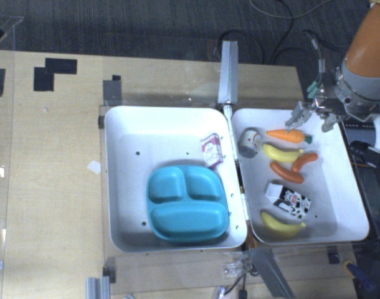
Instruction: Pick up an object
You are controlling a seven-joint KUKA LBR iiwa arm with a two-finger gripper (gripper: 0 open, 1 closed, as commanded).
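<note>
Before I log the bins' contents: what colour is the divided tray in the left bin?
Light blue: the divided tray shows clearly in the camera view.

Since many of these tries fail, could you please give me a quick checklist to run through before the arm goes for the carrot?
1. Carrot in view, far end of the right bin: ok.
2. Gripper near the carrot, above and slightly right of it: ok.
3. Fingers spread and holding nothing: ok.
4. Room around the carrot: not ok, a banana lies right against it.
5. Gripper height over the carrot: cannot tell.
</note>
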